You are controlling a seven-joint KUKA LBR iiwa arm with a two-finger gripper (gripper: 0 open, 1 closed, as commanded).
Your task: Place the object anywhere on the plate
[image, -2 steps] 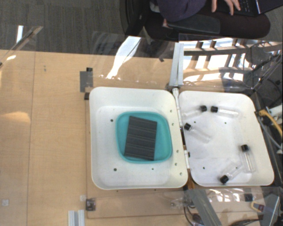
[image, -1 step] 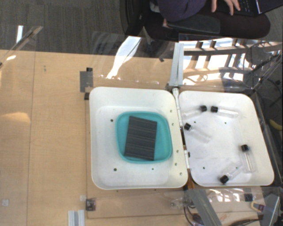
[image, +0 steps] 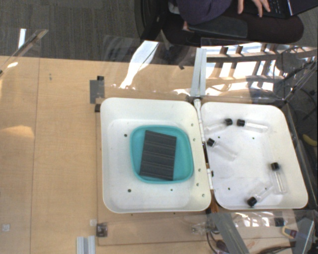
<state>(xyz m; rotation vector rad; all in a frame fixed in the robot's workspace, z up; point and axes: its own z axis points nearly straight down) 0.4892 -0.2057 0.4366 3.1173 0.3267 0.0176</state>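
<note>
A dark grey ribbed rectangular block [image: 158,155] lies flat on the square teal plate [image: 185,159]. It lies near the plate's middle, turned slightly off the plate's edges, and all of it is inside the rim. The plate rests in the middle of the left white bin [image: 115,191].
The right white bin [image: 294,197] holds several clear vials with black caps, such as one at the back [image: 233,122] and one at the front [image: 260,195]. A metal divider post [image: 198,74] stands behind the bins. A seated person [image: 223,15] is beyond the bench.
</note>
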